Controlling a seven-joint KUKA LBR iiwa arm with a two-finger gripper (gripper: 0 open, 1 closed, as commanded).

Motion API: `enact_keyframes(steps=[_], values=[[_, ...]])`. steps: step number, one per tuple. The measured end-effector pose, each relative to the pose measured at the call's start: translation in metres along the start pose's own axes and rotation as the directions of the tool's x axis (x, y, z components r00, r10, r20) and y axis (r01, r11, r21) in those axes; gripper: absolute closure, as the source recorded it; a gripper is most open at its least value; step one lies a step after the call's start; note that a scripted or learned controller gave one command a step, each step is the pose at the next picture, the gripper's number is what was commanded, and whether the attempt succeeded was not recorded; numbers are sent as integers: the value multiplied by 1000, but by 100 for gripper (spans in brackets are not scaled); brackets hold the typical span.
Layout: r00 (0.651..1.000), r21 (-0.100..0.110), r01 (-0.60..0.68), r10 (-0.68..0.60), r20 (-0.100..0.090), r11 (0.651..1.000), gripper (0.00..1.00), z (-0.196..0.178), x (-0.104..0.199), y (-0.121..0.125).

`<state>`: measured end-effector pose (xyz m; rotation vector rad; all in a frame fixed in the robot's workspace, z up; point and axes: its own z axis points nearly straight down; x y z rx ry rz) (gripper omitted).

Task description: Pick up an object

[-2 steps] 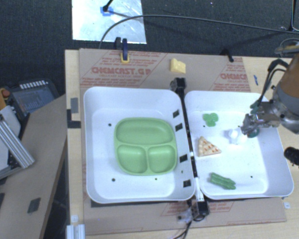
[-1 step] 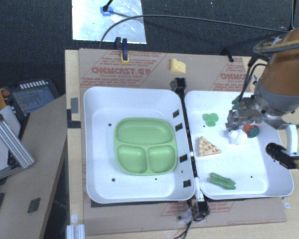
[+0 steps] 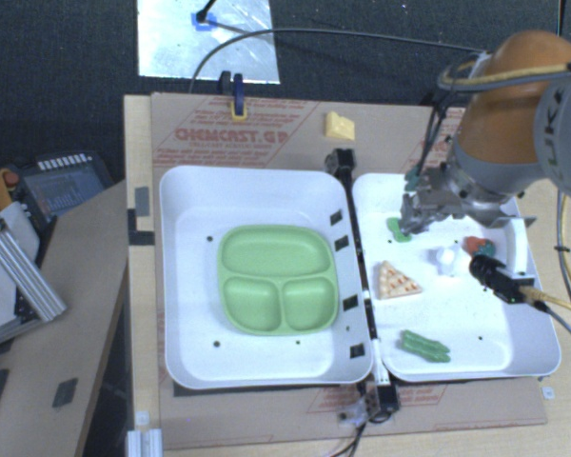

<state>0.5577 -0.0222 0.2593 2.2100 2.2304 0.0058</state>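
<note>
Green pod (image 3: pixel 425 345); red item (image 3: pixel 477 246) half hidden.

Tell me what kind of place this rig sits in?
Likely a robotics lab bench, not a kitchen: two white bins on cardboard, toy food such as a pizza slice, loose cables, and an electronic handheld unit at the side.

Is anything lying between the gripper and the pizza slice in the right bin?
Nothing visible does. The gripper hangs over the right bin's upper left, beside a small green piece; the pizza slice lies just below it on bare white floor.
</note>
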Motion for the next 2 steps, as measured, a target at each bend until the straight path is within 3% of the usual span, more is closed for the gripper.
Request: enact_keyframes(steps=[2], values=[[1000,1,1,-1,-1,1000,100,6,108,42]])
